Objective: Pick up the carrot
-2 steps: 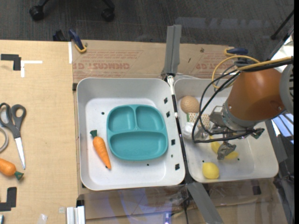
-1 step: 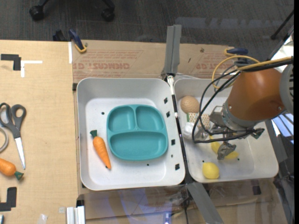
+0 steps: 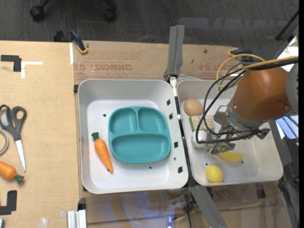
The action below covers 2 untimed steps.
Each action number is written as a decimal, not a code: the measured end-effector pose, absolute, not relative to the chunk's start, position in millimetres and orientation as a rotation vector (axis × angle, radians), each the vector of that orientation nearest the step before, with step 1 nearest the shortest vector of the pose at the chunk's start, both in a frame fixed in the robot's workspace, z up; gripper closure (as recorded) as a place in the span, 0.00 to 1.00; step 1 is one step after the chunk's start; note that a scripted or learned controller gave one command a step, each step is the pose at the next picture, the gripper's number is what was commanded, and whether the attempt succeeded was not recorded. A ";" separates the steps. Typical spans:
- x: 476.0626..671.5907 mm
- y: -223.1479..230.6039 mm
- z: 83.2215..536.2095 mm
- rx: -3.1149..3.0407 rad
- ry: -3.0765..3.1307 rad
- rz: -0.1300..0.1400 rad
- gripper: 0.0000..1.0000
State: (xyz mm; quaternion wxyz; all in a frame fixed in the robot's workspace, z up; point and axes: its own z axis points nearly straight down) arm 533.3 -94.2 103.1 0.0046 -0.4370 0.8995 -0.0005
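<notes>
An orange carrot [image 3: 102, 154] with a green stem end lies in the left bin [image 3: 90, 91], on the bin floor just left of a teal divided plate [image 3: 139, 135]. My gripper [image 3: 216, 145] hangs low in the right bin [image 3: 268, 172], under the arm's orange band [image 3: 261, 95], far to the right of the carrot. It sits beside a small yellow piece [image 3: 231, 156], and nothing can be seen held in it. The wrist and cables hide much of the gripper.
The right bin also holds a brown egg-shaped item [image 3: 192, 107], a yellow lemon [image 3: 214, 173] and a pale patterned item [image 3: 203, 124]. On the wooden bench at far left lie scissors [image 3: 15, 129] and a second carrot [image 3: 7, 170].
</notes>
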 end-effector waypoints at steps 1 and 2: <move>534.4 -136.1 302.2 -1.593 2.702 0.000 1.00; 534.3 -136.0 301.8 -1.593 2.702 0.001 0.00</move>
